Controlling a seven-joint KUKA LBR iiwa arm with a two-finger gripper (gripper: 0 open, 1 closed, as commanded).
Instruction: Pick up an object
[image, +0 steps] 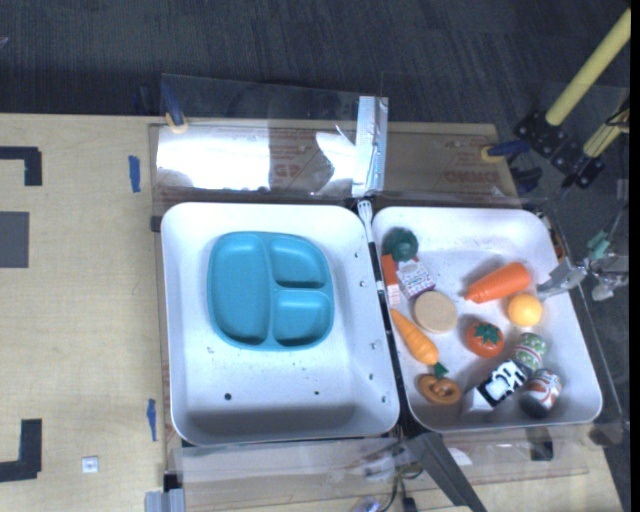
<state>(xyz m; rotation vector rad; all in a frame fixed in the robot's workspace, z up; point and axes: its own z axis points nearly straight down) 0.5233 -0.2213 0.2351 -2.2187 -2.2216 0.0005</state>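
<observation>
The objects for pickup lie in the right bin (455, 222). A large orange carrot (498, 282) rests tilted in the upper right area, with a yellow ball (524, 310) just below its right end. A tomato (483, 337) with a green top sits below the carrot. A round beige disc (435, 311) lies near the bin centre, touching a small printed packet (413, 275) above it. A dark green round item (401, 243) sits near the upper left corner. A smaller carrot (415, 337) lies at a slant along the left wall, and a brown and orange piece (438, 388) lies below it. A black and white item (503, 381), a green patterned can (531, 350) and a dark rounded item (540, 393) cluster in the lower right corner.

The gripper (575, 272) is at the bin's right rim, beside the large carrot's right end. Whether its fingers are spread or pressed together cannot be told.

The left bin (190, 360) holds a blue divided tray (270, 288). Both bins sit on a wooden worktop (70, 300).
</observation>
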